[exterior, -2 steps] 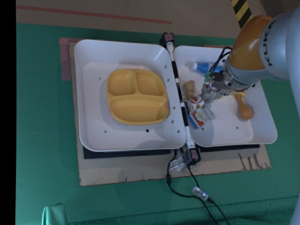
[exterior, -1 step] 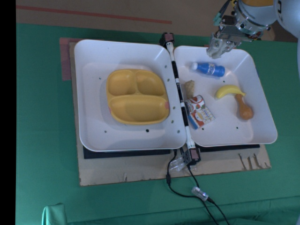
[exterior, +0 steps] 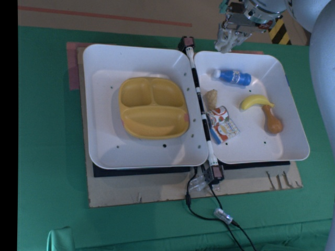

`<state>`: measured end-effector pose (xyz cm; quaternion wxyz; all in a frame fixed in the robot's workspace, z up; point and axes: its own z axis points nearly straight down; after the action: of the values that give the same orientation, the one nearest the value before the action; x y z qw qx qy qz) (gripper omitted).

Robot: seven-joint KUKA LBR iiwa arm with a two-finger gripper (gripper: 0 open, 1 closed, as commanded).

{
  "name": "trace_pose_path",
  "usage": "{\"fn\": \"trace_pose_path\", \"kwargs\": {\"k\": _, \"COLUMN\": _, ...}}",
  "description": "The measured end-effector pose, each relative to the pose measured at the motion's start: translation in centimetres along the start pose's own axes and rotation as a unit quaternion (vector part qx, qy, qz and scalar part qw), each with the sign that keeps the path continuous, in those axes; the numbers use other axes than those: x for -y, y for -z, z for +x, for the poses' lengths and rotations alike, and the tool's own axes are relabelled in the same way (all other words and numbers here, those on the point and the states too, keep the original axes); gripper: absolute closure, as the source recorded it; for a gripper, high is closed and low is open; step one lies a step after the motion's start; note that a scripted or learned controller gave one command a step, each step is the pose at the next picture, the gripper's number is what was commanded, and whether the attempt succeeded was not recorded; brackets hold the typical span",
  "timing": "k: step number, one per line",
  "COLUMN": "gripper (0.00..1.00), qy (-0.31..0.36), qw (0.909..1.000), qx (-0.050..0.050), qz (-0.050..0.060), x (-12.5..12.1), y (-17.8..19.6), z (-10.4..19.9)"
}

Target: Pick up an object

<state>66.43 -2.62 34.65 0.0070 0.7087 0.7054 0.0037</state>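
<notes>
From my console I saw the pincer (exterior: pixel 229 42) hanging above the far rim of the right bin (exterior: pixel 293 140), near its far left corner, with nothing between its fingers; they stood slightly parted, though the slant of the view kept me from judging how far.

The candidates all lay in the right bin. A blue bottle (exterior: pixel 233 77) with a white cap rested on its side nearest the pincer, cap pointing toward the divider. Toward the near side from it, a yellow banana (exterior: pixel 255 102) curved across the floor, its right tip just beside a brown drumstick-shaped toy (exterior: pixel 272 122). Against the left wall I made out a small tan piece (exterior: pixel 211 98) touching a printed red-and-white packet (exterior: pixel 223 123), which leaned close to the divider (exterior: pixel 200 109) between the bins.

The left bin (exterior: pixel 99 140) carried a yellow compartment plate (exterior: pixel 153 107), lying flat and well apart from the pincer.

Both bins sat on a cardboard sheet (exterior: pixel 157 192) over the green table (exterior: pixel 47 140). Black cables (exterior: pixel 209 208) trailed off the near edge.
</notes>
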Motion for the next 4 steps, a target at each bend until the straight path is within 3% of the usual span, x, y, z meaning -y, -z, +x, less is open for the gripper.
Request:
{"fn": "trace_pose_path", "kwargs": {"k": 1, "gripper": 1.0, "qy": 0.0, "qw": 1.0, "qx": 0.0, "qz": 0.0, "x": -3.8, "y": 3.6, "z": 0.1}}
{"fn": "trace_pose_path", "kwargs": {"k": 2, "gripper": 1.0, "qy": 0.0, "qw": 1.0, "qx": 0.0, "qz": 0.0, "x": -3.7, "y": 6.5, "z": 2.5}}
{"fn": "trace_pose_path", "kwargs": {"k": 3, "gripper": 1.0, "qy": -0.002, "qw": 1.0, "qx": 0.0, "qz": 0.0, "x": -3.7, "y": 8.7, "z": -0.8}}
{"fn": "trace_pose_path", "kwargs": {"k": 4, "gripper": 1.0, "qy": 0.0, "qw": 1.0, "qx": -0.001, "qz": 0.001, "x": -3.7, "y": 9.0, "z": 4.2}}
